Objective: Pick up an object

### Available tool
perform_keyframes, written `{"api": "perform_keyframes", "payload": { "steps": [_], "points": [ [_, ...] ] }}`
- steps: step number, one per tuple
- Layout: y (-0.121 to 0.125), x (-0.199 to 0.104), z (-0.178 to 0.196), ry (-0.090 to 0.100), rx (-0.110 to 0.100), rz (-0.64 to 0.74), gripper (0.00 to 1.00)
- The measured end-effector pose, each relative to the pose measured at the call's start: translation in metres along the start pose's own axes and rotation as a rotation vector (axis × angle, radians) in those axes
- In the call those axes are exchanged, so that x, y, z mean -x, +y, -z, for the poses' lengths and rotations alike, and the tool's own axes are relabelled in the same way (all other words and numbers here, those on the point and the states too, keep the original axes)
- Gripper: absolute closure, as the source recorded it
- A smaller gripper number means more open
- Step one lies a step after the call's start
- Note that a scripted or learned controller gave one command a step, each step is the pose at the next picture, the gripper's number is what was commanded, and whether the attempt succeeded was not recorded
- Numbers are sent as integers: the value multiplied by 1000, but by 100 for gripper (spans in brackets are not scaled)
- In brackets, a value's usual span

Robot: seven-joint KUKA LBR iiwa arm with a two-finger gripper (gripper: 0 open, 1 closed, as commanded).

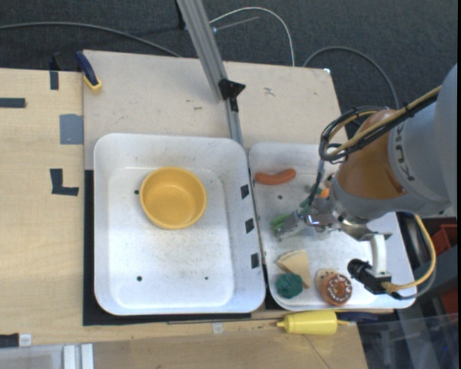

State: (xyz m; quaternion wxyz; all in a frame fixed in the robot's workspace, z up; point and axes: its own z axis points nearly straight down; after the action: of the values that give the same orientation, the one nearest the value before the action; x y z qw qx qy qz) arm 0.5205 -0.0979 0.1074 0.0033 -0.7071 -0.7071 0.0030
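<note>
My gripper is low inside the right bin, pointing left from under the orange-banded wrist. A small dark green object lies at its tip, touching or nearly touching it; whether it is gripped I cannot tell. An orange sausage lies at the back of the same bin. Toward the front are a pale cheese wedge, a teal-green lump and a round orange-and-white piece.
The left bin holds a yellow bowl. A yellow bottle lies on the bench just in front of the right bin. A grey metal pole slants down to the divide between the bins. Cables loop behind the arm.
</note>
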Motion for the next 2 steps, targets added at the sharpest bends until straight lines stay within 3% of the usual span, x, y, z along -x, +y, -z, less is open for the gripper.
{"api": "perform_keyframes", "payload": {
  "steps": [1,2],
  "points": [
    [1,-1,13,1,4,2,100],
    [5,2,75,-1,13,1,100]
  ]
}}
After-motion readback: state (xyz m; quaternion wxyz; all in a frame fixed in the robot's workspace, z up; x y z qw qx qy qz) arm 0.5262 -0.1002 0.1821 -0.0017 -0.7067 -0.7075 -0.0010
